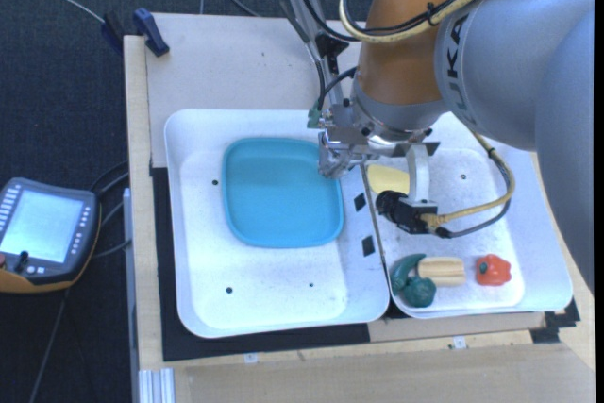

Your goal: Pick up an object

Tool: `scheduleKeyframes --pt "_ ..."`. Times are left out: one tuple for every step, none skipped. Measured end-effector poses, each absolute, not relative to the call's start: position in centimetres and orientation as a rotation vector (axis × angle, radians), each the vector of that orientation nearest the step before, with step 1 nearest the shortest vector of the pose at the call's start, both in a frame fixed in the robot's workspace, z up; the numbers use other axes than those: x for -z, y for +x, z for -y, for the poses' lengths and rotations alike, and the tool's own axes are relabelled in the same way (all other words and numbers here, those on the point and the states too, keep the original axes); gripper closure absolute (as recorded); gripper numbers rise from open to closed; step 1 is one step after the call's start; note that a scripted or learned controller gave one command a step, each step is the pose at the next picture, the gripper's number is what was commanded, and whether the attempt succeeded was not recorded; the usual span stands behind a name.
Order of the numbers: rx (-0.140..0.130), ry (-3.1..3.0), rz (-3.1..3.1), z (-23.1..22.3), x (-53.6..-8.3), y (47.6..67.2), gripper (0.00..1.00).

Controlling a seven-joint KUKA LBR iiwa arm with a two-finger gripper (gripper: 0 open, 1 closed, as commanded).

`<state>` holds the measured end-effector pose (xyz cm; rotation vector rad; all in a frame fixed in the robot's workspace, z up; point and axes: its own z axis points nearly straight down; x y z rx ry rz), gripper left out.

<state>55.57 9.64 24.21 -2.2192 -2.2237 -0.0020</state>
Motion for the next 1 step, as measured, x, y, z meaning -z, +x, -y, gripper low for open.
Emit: scheduleKeyframes --pt "0.001 -2.221 2.222 -9.53 -24.17 55.58 0.0"
